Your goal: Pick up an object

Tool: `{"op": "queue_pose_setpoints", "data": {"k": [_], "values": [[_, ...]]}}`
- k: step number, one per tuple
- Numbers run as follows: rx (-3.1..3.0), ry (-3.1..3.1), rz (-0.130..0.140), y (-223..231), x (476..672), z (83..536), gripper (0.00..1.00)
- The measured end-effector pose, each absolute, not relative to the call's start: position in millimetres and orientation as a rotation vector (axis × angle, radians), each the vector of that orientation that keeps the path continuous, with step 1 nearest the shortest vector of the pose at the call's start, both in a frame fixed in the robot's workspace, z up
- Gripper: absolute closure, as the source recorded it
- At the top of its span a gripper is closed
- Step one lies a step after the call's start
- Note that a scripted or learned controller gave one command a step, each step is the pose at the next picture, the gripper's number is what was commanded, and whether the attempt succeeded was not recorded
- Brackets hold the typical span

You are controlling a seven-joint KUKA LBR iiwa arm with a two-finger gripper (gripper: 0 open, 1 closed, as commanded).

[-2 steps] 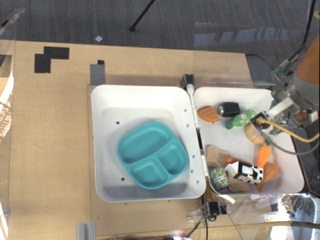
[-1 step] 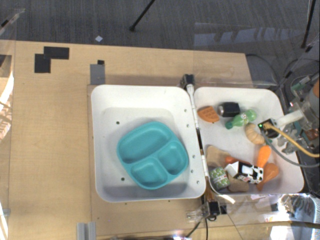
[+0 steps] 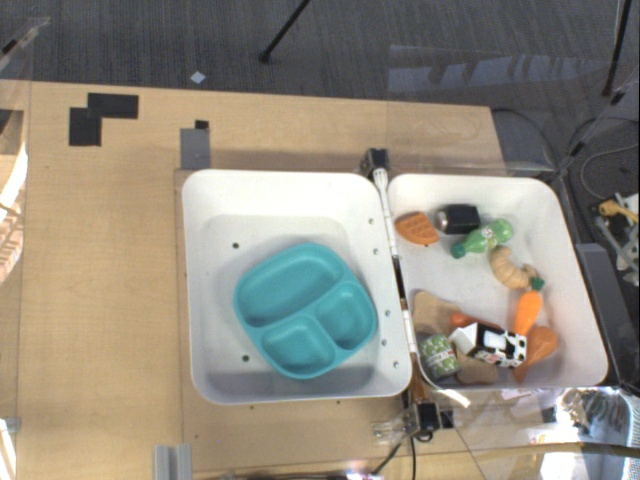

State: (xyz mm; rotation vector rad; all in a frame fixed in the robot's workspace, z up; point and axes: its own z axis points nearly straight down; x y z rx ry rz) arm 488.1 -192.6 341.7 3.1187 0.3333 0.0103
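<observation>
Claw's grip cannot be told, teal divided plate laid in one white bin, toy foods heaped in the neighbouring bin

Teal divided plate in left white bin on wooden bench

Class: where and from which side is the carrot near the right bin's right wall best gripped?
Grip the carrot across its orange middle, coming straight down from above. It lies flat, nearly lengthwise up the picture, with bare bin floor to its left; the croissant crowds its green top.
</observation>
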Motion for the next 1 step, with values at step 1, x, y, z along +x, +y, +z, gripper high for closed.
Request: {"op": "queue_pose_setpoints", "data": {"k": [1], "values": [[3.109, 0.447, -0.001, -204.6, 545.3, 309.2, 1.00]]}}
